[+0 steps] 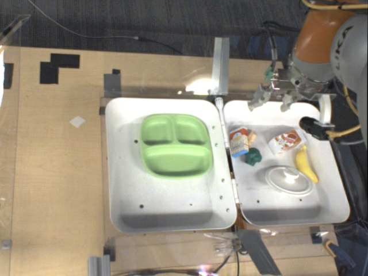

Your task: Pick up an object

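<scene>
Two-finger gripper (271, 101) hangs spread and empty over the right white bin's (339, 203) far rim; yellow plastic banana (305, 164) lies near the clear lid (289, 180), which could foul a descent.

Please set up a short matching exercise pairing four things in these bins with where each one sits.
Things:
1. green tray
2. banana
3. claw
4. white lid

Places:
A. over the far edge of the right bin
B. near the right wall of the right bin
C. middle of the left bin
D. front half of the right bin, left of the banana

Pairs: 1-C, 2-B, 3-A, 4-D
</scene>
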`<action>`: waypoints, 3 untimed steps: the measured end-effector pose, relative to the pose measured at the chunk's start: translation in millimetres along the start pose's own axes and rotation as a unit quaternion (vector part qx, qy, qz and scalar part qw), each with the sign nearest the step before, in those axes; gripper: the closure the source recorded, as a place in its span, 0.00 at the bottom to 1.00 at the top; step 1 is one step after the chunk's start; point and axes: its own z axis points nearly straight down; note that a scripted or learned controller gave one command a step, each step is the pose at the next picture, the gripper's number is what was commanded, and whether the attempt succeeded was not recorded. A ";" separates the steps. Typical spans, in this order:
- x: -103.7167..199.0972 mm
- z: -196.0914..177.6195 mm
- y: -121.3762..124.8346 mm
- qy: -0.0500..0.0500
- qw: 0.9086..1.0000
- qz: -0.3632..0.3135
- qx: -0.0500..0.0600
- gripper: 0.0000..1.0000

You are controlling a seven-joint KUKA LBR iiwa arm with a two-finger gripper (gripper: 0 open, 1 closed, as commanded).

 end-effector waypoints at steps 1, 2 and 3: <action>-7.1 113.0 -20.3 -0.001 0.998 -0.070 -0.007 0.00; 32.2 28.0 -10.4 0.000 0.998 -0.061 -0.002 0.00; -5.4 109.4 -65.4 -0.003 0.996 -0.087 -0.012 0.00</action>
